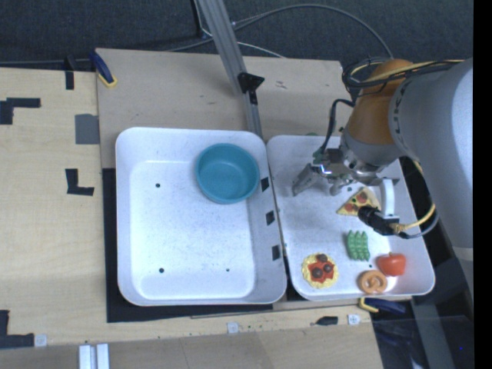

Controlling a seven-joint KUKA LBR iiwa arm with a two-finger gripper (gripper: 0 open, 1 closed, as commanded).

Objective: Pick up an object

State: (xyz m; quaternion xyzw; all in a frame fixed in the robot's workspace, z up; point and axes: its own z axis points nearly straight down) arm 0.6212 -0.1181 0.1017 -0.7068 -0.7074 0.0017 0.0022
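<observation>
Two glossy white bins (138, 229); round blue bowl (227, 173); tool (311, 179) spread.

Pincer (321, 183) open, arm reaching left.

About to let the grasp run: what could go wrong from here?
1. The tool hangs over bare floor of the right bin; closing here would likely grab nothing.
2. The pizza slice lies close under the wrist and could get knocked.
3. The toys crowd the bin's near corner, so a grasp may disturb neighbours.
</observation>
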